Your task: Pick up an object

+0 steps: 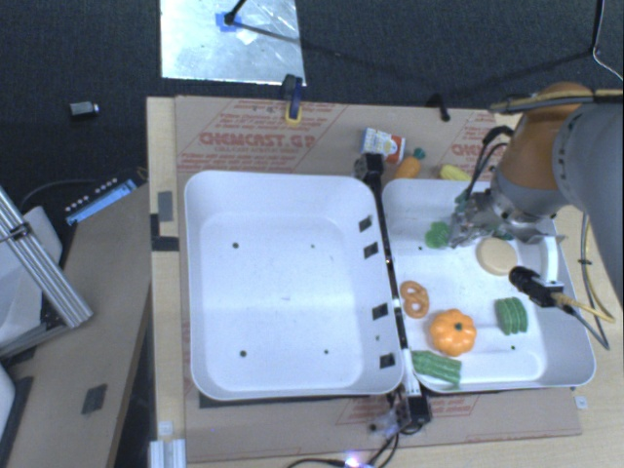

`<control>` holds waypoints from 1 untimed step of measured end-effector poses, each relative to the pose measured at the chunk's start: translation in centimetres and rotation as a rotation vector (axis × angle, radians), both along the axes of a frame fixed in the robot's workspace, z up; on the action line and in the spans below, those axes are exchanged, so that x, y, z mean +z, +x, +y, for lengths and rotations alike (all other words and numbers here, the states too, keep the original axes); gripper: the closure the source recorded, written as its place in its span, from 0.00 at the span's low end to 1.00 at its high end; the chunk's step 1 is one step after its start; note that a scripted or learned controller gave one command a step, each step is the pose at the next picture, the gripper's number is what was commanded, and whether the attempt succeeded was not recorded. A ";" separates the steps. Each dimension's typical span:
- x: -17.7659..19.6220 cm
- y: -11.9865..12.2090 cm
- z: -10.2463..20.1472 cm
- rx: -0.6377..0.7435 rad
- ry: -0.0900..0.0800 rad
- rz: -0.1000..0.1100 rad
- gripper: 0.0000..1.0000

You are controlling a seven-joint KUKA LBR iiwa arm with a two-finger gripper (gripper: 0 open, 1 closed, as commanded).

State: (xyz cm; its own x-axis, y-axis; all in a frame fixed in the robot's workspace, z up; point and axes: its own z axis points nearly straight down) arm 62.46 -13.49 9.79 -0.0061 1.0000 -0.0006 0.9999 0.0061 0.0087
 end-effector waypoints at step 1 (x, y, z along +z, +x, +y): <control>0.9 3.3 -0.2 0.000 0.000 0.003 1.00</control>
